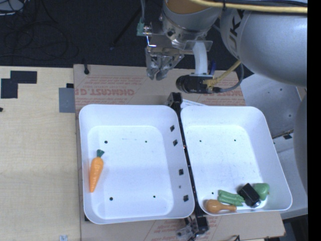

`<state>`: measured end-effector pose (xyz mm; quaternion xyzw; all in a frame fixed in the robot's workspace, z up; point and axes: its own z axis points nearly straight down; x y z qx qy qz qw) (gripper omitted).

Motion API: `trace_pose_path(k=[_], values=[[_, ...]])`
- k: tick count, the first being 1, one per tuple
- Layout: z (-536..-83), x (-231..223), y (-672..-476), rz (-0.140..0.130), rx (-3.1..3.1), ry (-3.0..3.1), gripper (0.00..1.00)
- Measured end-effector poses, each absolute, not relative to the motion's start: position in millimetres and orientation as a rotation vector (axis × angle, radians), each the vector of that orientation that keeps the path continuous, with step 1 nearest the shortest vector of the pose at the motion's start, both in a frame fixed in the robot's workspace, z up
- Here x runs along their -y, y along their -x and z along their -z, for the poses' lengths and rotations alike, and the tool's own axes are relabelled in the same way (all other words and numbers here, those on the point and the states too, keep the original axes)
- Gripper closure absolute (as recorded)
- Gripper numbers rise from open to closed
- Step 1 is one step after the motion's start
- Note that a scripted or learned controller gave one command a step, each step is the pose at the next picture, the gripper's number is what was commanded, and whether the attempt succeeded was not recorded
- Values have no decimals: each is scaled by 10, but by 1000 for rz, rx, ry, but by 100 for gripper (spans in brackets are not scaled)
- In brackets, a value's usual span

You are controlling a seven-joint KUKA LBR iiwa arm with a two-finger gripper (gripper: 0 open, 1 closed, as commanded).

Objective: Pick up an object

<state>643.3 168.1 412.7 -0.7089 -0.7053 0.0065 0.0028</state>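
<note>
My gripper (159,74) hangs high above the back edge of the bench, behind the two bins, with its fingers close together and nothing between them. An orange toy carrot (95,171) with a green top lies at the left side of the left bin (85,115). In the front right corner of the right bin (266,119) lie a green bean pod (230,198), a small black block (249,194), a green rounded piece (262,189) and an orange pear-shaped piece (218,206).
A black hinge strip (180,149) runs between the two bins. The bins rest on a cardboard sheet (115,87). A wooden bench top (35,149) stretches out to the left. The big grey arm (266,29) fills the upper right.
</note>
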Motion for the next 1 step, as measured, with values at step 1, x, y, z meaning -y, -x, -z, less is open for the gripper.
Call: trace_pose_path(k=[1], values=[[-5452,-2480,-6357,14,2232,2215,100]])
